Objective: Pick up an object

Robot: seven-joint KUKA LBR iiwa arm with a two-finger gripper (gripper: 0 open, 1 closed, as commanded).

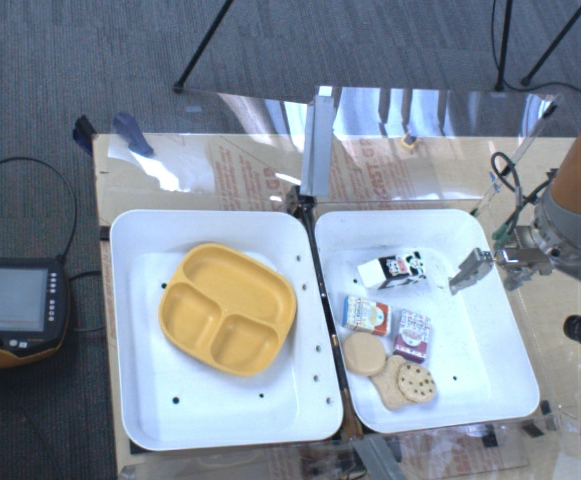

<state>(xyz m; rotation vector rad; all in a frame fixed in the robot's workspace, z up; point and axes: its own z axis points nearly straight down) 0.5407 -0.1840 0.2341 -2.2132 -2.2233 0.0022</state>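
Objects for picking lie in the right bin [490, 368], which serves as the landmark for everything else. Left of that bin, touching along the shared edge, sits the left bin [130, 408] with a yellow divided plate [228, 309] lying flat in it. Farther left again, off the bench, a teach pendant [15, 308] rests on the floor with its cable looped above it. Inside the right bin, toward its left half, a small black-and-white milk carton [394, 270] lies on its side near the middle; below it sit an orange-and-white packet [366, 314] and a dark red packet [412, 335] side by side. Nearer the bin's front edge are a plain round cookie [364, 354] and a chocolate-chip cookie [416, 382] (another cookie is partly under it). Over the bin's right half, the gripper [469, 270] reaches in from the right, its grey wrist at the bin's right rim, tilted down and leftward just right of the milk carton. Whether its fingers are parted I cannot tell; nothing is seen between them.
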